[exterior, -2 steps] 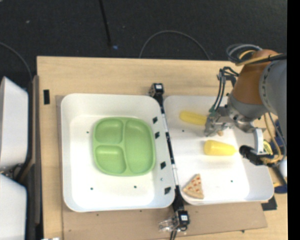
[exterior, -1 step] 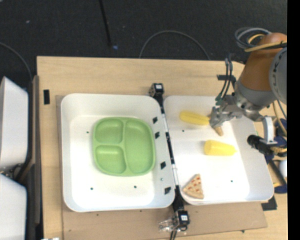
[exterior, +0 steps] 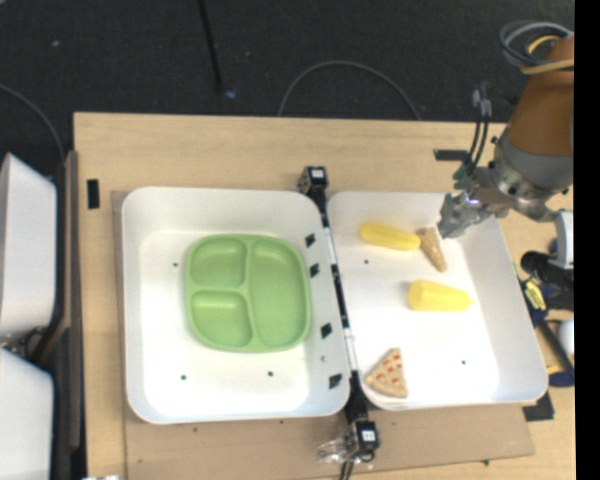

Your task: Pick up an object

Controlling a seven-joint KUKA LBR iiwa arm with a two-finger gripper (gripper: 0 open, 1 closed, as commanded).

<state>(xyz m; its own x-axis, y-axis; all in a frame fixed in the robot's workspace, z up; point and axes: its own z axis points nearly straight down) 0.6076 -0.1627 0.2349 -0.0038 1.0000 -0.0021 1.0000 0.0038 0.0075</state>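
Looking down on the surface, you had the end effector (exterior: 458, 214) hovering at the right bin's (exterior: 500, 368) far right corner; how wide it stood could not be told. Just below and left of it lay a tan cone-shaped piece (exterior: 434, 250), long axis running near-to-far. A yellow corn-like piece (exterior: 389, 236) sat further left, another yellow piece (exterior: 439, 296) nearer you.
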